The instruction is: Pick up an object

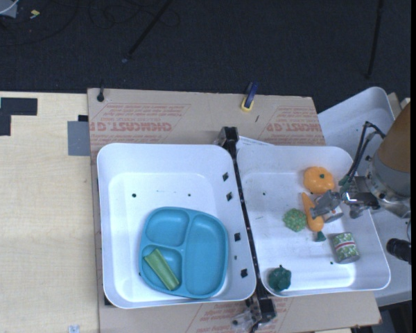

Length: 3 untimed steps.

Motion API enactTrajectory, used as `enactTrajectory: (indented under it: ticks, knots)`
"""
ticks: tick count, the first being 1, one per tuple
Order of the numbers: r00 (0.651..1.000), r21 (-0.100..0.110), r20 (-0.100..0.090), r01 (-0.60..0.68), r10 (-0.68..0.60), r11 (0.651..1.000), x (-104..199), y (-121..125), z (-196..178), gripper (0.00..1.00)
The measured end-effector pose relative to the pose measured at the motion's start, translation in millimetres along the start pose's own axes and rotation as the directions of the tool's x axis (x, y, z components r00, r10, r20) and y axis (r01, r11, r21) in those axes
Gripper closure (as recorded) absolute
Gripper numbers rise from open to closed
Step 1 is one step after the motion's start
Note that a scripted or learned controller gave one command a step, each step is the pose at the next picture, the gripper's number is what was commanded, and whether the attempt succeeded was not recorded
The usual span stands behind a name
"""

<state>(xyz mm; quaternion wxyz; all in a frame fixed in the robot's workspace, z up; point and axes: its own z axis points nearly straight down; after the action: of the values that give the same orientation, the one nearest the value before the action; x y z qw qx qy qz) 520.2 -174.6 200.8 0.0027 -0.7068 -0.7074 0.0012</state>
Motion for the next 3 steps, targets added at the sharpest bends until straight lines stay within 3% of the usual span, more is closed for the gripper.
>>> enactTrajectory:
  ticks: [2,3]
  knots:
    - [1.000,0.001,0.000,-0.001,0.001,1.000,-8.7,-9.6,105.1,0.00]
    - [1.000,-0.002,0.000,-0.003,0.003,1.000,-7.9,-9.8,113.9,0.00]
